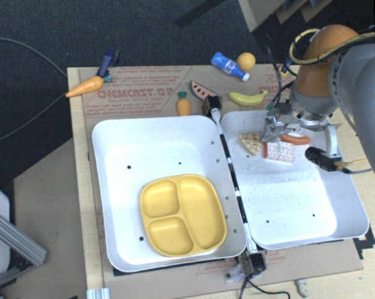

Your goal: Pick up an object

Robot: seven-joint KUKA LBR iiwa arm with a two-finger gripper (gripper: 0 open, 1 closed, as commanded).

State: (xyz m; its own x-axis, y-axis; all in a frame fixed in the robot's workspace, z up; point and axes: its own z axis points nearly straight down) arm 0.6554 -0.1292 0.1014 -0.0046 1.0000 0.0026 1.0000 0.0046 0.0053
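- Red-and-white carton [279,152] lies in the right bin [315,230] near its 11 o'clock corner — just beside a waffle-like piece [252,143] and a red sausage [295,138].
- Gripper [274,127] hovers right above the carton; whether it is spread or pinching, I cannot tell.
- Likely light, stiff, smooth-faced — best grasped across its narrow sides.

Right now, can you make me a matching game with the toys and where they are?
Things:
1. yellow tray
2. carrot
3. banana
4. red and white carton

Places:
A. in the right bin, under the gripper
B. on the bench's far left corner
C. in the left bin
D. on the bench just behind the right bin

Pairs: 1-C, 2-B, 3-D, 4-A
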